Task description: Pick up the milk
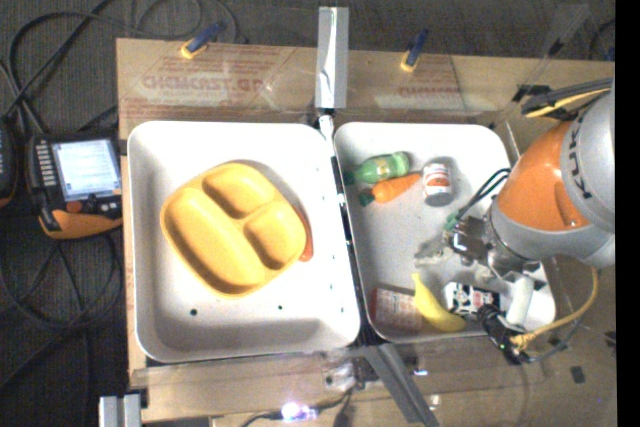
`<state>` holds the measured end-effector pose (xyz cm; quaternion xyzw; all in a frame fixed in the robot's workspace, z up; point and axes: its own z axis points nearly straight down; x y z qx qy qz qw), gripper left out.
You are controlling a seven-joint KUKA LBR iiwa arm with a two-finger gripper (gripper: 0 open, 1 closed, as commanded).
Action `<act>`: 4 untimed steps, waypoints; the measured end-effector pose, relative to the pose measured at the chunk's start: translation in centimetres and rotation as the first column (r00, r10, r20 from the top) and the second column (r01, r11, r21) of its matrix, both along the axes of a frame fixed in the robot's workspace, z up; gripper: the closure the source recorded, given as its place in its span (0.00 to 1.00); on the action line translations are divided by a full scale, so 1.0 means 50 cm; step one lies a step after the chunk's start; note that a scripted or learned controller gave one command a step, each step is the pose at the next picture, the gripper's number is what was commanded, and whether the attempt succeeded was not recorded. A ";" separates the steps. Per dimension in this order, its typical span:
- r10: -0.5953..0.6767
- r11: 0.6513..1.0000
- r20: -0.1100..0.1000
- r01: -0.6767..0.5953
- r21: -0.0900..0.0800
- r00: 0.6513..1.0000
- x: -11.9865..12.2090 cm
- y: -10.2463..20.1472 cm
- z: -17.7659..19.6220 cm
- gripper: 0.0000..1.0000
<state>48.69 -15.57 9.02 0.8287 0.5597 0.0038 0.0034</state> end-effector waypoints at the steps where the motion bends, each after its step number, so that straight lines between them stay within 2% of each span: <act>1: -0.013 1.000 0.004 0.013 -0.005 1.000 0.098 0.096 0.001 0.00; 2: -0.214 0.977 -0.015 0.214 0.004 0.977 0.182 -0.112 0.070 0.00; 3: -0.136 0.990 -0.095 0.138 0.011 0.986 0.293 -0.120 0.058 0.00; 4: -0.053 0.998 -0.109 0.056 0.015 0.993 0.323 -0.118 0.052 0.00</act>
